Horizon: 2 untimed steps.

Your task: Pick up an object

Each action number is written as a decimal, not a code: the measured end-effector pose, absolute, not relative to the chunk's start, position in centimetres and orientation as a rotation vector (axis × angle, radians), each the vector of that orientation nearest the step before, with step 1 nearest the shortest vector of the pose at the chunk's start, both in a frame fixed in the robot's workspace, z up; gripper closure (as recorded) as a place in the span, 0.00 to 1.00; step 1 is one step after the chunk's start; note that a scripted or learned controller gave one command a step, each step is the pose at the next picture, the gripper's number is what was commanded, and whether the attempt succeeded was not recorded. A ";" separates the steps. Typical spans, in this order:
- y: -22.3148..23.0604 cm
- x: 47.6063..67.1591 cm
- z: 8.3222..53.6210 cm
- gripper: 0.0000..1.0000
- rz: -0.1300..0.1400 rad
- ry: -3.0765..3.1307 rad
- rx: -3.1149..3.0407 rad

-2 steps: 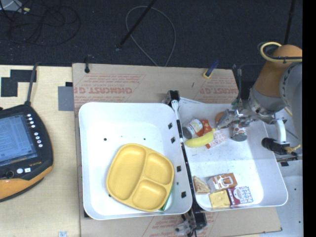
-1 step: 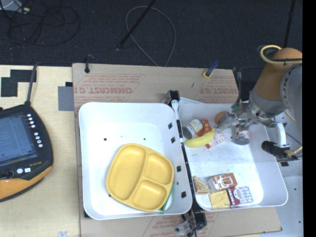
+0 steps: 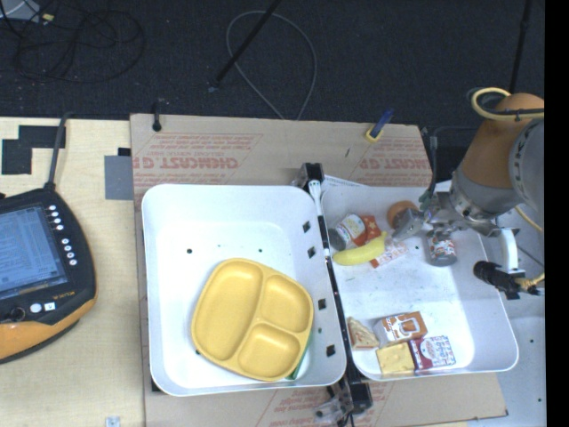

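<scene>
Yellow marks my nearest target — the banana (image 3: 359, 254) lies in the right bin (image 3: 484, 327), close to the divider between the two bins, its long axis running roughly left to right with the right end tipped slightly up. My gripper (image 3: 425, 227) sits over the top of that same bin, to the banana's right and a little above it in the camera view, so the fruit lies leftward and slightly down from me. Whether I am spread or closed I cannot tell; the metal there blurs together with a small grey can (image 3: 441, 251) just beneath me and a brownish round thing (image 3: 401, 213) on my left. Nothing is plainly pinched in me. Just above the banana rests a red-and-white can (image 3: 354, 229), touching or nearly so — a crowding risk, I judge, if I come down across the fruit's short width from that side. Flat packets (image 3: 409, 341) lie well apart at the bin's lower end, and a yellow divided plate (image 3: 252, 318) fills the left bin (image 3: 178, 238).
</scene>
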State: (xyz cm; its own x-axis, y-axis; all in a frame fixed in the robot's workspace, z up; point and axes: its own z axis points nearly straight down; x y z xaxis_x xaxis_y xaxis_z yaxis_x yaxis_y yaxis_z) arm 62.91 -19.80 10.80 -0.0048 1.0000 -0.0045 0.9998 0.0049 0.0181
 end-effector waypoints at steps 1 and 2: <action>-20.0 62.7 10.8 0.00 0.020 2.214 2.202; -19.0 60.4 9.3 0.00 0.001 2.234 2.218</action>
State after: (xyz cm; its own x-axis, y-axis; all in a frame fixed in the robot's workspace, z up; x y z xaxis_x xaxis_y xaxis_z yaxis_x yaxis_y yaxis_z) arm 60.36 -19.01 9.29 -0.0071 1.0000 0.0052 1.0000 0.0071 -0.0041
